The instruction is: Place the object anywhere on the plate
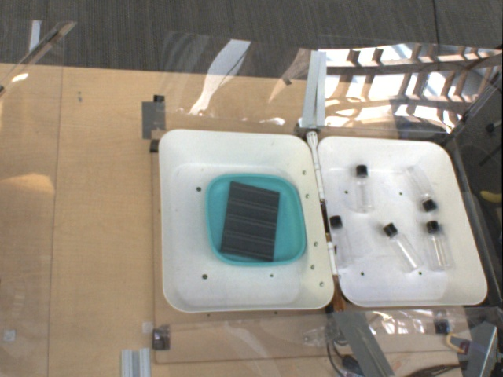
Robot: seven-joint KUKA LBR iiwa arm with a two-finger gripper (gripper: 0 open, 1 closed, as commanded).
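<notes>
Pincer state: I cannot tell from my overhead feed. I see the dark ribbed block [251, 221] lying flat on the teal plate [292, 230] in the left bin [181, 281]. Small black-capped vials [361, 185] lie scattered in the right bin [464, 285].

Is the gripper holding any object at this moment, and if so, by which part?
Nothing is seen held. The dark ridged block lies flat on the teal plate in the left bin; the small vials lie loose in the right bin.
</notes>
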